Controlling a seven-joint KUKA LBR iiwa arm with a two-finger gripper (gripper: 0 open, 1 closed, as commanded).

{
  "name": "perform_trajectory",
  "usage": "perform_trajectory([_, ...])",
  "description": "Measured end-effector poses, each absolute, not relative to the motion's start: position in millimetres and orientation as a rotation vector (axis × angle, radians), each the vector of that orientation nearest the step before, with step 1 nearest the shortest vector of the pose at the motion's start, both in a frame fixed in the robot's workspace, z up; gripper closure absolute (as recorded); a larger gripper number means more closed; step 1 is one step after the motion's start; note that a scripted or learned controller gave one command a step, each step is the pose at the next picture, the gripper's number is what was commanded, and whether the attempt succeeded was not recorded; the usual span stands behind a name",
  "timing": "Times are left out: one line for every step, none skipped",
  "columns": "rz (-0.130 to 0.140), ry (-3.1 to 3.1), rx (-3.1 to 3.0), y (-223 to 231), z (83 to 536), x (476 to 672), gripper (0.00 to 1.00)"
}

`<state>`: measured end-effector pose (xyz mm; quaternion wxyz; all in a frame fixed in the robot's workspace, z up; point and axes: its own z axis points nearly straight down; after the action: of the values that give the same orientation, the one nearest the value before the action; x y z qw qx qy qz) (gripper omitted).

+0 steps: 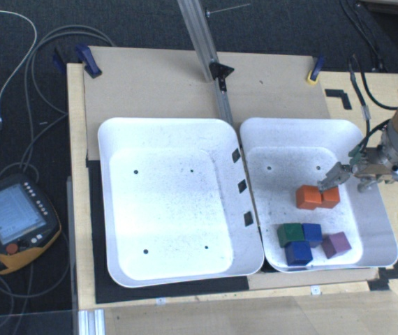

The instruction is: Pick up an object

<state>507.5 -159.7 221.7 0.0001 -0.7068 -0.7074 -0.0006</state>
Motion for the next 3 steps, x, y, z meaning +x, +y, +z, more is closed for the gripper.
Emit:
perform_trajectory([0.005, -2.217, -2.213, -132.6, 105.1, 523.1, 0.0])
perform_trajectory([-0.004, -2.228, -2.216, -99.0, 99.1, 550.4, 0.0])
perform_trajectory([-0.005, -2.224, -2.22, -100.9, 110.3, 549.9, 1.0])
